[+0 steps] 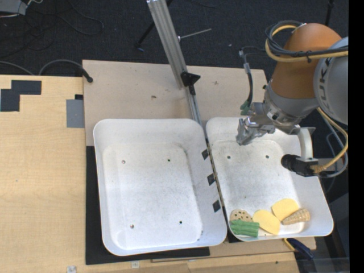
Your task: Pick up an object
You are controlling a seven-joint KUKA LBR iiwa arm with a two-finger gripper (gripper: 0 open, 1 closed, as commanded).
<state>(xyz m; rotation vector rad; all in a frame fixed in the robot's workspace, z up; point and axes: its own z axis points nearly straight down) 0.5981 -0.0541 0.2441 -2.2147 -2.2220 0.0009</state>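
The grey KUKA arm with its orange band (310, 38) is being seen reaching in from the right, and its metallic two-finger end effector (245, 134) is being held above the far end of the right-hand shallow white bin (267, 169), near that bin's upper left corner. Whether the end effector is released or clenched cannot be told, since its tip is being viewed as a blurred grey cluster; nothing is being seen in its grasp.

The objects to be picked are being kept at the near end of the same bin, well apart from the end effector. A small brown dotted cookie-like piece (241, 215) is lying just beside a green ridged piece (245, 227). Next to these, a flat yellow round piece (267, 221) is touching a second yellow piece (285, 208), and a tan ridged cone (296, 216) is lying against them.

The left-hand shallow white bin (148, 186) is being carried beside it on the pale wooden tabletop (131, 90). A slanted aluminium bar (170, 44) is rising between the bins.
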